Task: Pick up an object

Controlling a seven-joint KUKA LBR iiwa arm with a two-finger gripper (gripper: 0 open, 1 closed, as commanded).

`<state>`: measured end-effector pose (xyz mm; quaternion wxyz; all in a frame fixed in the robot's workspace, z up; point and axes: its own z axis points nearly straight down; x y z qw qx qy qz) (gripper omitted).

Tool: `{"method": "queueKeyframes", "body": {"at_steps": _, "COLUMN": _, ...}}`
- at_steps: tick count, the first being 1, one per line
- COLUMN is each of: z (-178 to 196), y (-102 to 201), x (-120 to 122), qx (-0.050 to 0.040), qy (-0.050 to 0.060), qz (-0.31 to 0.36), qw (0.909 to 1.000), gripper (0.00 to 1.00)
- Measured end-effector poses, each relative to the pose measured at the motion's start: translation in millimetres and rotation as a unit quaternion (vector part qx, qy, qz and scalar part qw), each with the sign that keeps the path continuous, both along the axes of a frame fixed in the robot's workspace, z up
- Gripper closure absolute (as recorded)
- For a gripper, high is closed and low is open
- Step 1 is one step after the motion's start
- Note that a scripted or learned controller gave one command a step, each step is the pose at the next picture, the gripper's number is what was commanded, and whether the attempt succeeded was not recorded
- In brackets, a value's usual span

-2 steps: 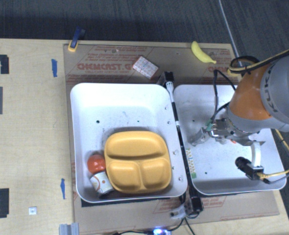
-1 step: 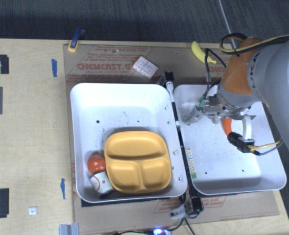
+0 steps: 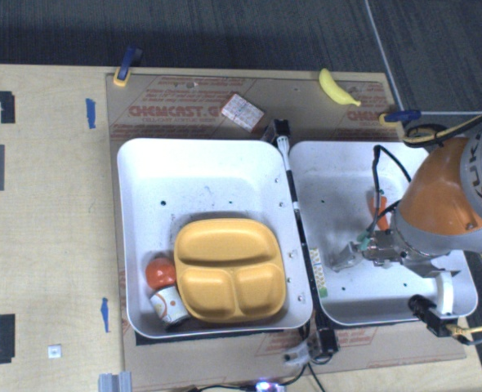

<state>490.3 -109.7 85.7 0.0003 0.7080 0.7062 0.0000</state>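
In the left bin (image 3: 143, 186) lies a yellow divided tray (image 3: 228, 268), upside down, covering the near half. Against its left edge sit a red-orange round object (image 3: 160, 272) and a small white and orange can (image 3: 169, 302). My gripper (image 3: 349, 256) is low inside the right bin (image 3: 331, 178), near the middle of its floor, pointing left. Nothing is visible in it. The grey arm with its orange band (image 3: 441, 198) reaches in from the right and hides the right part of that bin. A small orange piece (image 3: 377, 211) shows by the arm's cables.
Both bins rest on a cardboard sheet (image 3: 184, 109). Behind them on the cardboard lie a yellow banana (image 3: 337, 88) and a small patterned block (image 3: 242, 111). Blue clamps (image 3: 127, 64) hold the sheet's corners. A black strip (image 3: 294, 202) runs between the bins.
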Motion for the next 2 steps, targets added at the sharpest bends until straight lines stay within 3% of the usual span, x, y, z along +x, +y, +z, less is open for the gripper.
{"method": "queueKeyframes", "body": {"at_steps": 1, "z": 0.1, "y": 17.0, "x": -9.6, "qx": 0.0001, "qy": -0.002, "qz": 0.001, "qw": 1.0000, "gripper": 0.00}}
{"method": "queueKeyframes", "body": {"at_steps": 2, "z": 0.3, "y": 9.3, "x": -9.7, "qx": 0.0003, "qy": -0.002, "qz": 0.001, "qw": 1.0000, "gripper": 0.00}}
